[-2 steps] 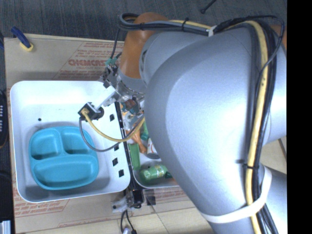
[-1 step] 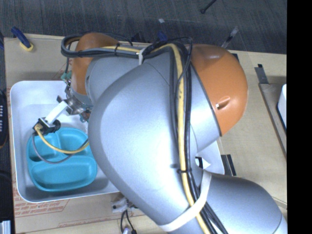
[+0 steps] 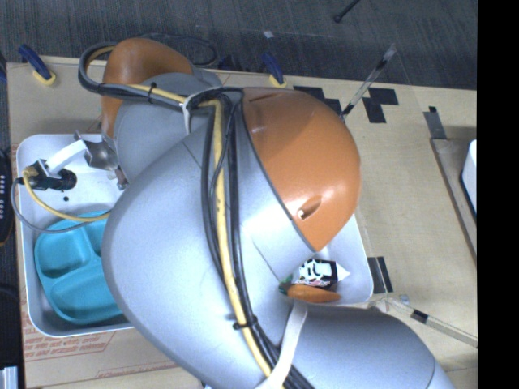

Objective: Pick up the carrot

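Pincer (image 3: 101,156), grip state unclear, hangs over the left bin (image 3: 28,148), well apart from the carrot (image 3: 315,293).

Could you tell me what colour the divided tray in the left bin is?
The divided tray is turquoise blue, seen in the camera view.

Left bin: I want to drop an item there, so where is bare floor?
A white patch shows in the left bin at its far corner, beside the yellow cable. The blue tray fills the near part, and the arm overhangs the rest.
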Tool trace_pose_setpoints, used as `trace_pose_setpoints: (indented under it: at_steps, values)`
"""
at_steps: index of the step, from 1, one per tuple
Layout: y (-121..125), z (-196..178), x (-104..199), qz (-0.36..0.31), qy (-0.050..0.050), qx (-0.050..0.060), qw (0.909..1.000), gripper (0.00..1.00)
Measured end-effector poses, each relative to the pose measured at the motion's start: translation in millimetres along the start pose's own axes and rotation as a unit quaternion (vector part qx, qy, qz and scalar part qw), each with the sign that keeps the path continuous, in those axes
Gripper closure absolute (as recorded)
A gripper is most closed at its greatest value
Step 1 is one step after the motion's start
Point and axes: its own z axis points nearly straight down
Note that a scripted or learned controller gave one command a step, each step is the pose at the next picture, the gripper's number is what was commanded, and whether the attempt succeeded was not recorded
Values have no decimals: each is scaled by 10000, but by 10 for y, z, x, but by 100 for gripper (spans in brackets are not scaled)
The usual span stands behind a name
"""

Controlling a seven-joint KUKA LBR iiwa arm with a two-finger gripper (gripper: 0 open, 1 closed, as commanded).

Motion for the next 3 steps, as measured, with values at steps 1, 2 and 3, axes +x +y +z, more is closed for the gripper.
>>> trace_pose_setpoints:
  at_steps: [1, 2, 3]
  values:
    - [-543, -1255, -488, -1217, 66, 145, 9924, 0]
    - [150, -693, -376, -1160, -20, 143, 9931, 0]
    - [-348, -122, 138, -1764, 19, 155, 9842, 0]
